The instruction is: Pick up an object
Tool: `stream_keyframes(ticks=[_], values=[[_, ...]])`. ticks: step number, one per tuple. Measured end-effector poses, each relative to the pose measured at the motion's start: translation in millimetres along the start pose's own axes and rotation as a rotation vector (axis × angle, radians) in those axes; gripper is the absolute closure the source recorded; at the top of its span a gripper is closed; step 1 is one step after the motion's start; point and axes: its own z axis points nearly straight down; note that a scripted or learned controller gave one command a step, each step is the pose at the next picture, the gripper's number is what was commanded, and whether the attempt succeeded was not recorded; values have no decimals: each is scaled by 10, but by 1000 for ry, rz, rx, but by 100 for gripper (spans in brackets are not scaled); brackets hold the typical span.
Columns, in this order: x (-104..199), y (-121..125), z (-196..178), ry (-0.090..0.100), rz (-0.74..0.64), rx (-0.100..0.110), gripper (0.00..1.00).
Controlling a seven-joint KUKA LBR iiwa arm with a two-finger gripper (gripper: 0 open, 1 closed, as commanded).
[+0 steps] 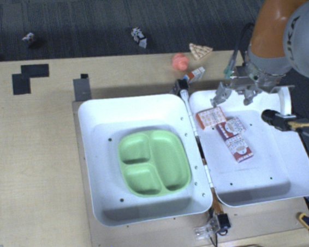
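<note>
Here three small red-and-white packets (226, 131) lie in a line in the right bin (281, 178), toward its ten-o'clock corner. The gripper (234, 94) hangs just beyond them at one o'clock, fingers spread, holding nothing. Likely the approach step; next it must centre over one packet and descend.

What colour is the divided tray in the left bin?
Light green tray, seen in the camera view.
</note>
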Motion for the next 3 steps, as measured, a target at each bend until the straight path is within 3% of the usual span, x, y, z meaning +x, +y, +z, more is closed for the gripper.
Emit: stream_keyframes(ticks=[1, 2, 3], values=[[-561, -979, 1299, -1, 3, -1, 0], [-556, -960, 1185, -1, 3, -6, 100], [356, -1243, 312, 1, 1, 0, 100]])
